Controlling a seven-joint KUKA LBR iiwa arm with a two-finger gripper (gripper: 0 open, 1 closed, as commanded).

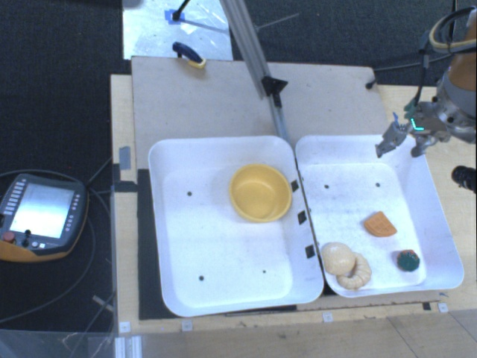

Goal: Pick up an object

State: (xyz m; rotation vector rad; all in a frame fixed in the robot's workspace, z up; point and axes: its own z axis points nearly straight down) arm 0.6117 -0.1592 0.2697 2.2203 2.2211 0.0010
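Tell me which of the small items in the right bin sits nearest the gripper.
The orange wedge-shaped piece. It lies higher in the bin, closer to the gripper, than the dark green ball and the cream-coloured pieces near the front edge.

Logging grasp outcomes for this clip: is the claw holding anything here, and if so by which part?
Nothing is held. The claw hangs open over the right bin's upper right corner with nothing between its fingers; the orange piece, cream pieces and green ball lie in that bin.

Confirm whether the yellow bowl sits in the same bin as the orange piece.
No: the yellow bowl sits in the left bin, while the orange piece lies in the right bin.
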